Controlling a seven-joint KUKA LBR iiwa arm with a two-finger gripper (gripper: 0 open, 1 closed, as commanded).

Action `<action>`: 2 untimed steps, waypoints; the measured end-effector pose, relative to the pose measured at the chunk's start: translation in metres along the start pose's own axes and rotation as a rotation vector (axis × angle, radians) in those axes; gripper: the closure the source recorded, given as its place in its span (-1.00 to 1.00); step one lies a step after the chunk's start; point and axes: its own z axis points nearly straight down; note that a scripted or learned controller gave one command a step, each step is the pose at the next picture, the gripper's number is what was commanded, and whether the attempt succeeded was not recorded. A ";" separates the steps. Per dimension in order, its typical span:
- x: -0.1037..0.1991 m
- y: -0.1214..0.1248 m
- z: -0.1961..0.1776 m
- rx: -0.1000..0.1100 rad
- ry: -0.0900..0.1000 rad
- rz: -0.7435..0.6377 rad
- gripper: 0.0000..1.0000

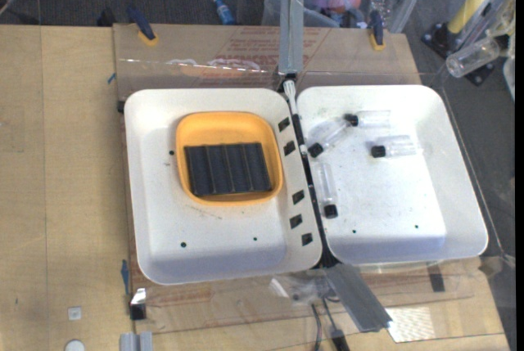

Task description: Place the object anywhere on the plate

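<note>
Black ribbed block (228, 169) lying flat on orange plate (190, 132), slightly toward its 6 o'clock edge, plate centred in left bin (155, 235), four clear black-capped vials (326, 135) scattered in right bin (409, 227), toward 10 o'clock.

A tan wooden bench (57, 177) carries two shallow white bins side by side, touching along a dark divider with black clips. The left bin (155, 247) holds an orange plate (190, 132) with a black ribbed block (228, 169) lying on it. The right bin (426, 218) holds several clear tubes with black caps (377, 150), scattered in its upper left part. A cardboard sheet (205, 51) lies under the bins' far edge.
</note>
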 end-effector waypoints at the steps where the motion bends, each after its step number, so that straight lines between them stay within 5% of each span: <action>1: 0.000 0.000 0.000 -0.001 0.000 -0.328 1.00; 2: 0.000 0.000 0.000 -0.002 -0.001 -0.660 1.00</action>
